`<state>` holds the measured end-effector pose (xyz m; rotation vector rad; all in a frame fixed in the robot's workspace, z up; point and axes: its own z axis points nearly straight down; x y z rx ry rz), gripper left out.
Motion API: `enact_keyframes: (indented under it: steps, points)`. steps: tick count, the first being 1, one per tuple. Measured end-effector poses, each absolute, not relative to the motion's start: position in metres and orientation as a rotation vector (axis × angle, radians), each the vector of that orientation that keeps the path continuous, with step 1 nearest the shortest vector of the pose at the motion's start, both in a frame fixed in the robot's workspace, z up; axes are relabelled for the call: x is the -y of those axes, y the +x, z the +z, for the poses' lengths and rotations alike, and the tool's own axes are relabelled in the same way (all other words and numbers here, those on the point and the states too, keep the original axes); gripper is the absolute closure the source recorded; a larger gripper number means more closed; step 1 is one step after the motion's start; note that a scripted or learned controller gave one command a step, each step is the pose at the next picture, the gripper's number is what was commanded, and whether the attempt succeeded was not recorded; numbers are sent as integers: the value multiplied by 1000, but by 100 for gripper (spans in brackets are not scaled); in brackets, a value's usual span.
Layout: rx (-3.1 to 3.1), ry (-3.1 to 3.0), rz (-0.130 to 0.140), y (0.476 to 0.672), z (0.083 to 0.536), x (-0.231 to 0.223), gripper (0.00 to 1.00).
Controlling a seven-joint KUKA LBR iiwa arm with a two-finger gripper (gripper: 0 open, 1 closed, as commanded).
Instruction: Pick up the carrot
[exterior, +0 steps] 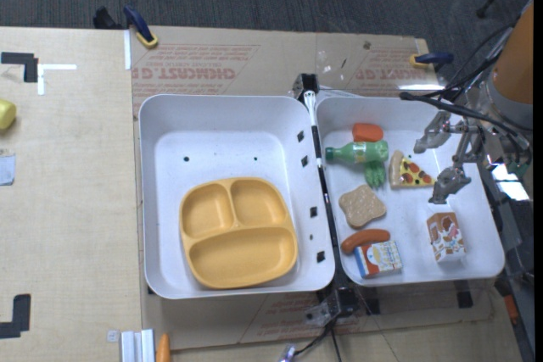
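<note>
Orange and short, with a green leafy end pointing toward the near edge, the carrot (368, 133) is seen in the far part of the right bin (479, 267), lying just behind and touching a green bottle (356, 153) that rests on its side. A pizza slice (411, 173) is placed to the right of the bottle, and a slice of bread (362, 205) lies nearer the front, with a sausage (366, 239) and a small carton (378, 258) beyond it toward the near rim. Another carton (445, 236) (brown and white) stands by the right wall.

The gripper (443, 159) is held over the right side of this bin, well apart from the carrot. Its fingers (449, 182) are spread apart, and nothing is held between them; one tip appears to hang just beside the pizza slice, though contact cannot be judged from this angle.

A yellow divided plate (239, 231) is set in the left bin (161, 182). Both bins are carried on cardboard over the pale tabletop (68, 225), where a yellow object (5, 115) is cut off at the left edge.
</note>
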<state>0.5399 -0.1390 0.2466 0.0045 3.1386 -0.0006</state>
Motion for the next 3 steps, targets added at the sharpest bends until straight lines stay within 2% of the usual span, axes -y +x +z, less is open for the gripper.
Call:
enact_keyframes:
  steps: [1,2,3]
  points:
    - [-3139,45,-1,555,142,175,0]
    - [-3097,-496,-3,594,93,162,0]
    - [-3139,-34,1,547,93,112,0]
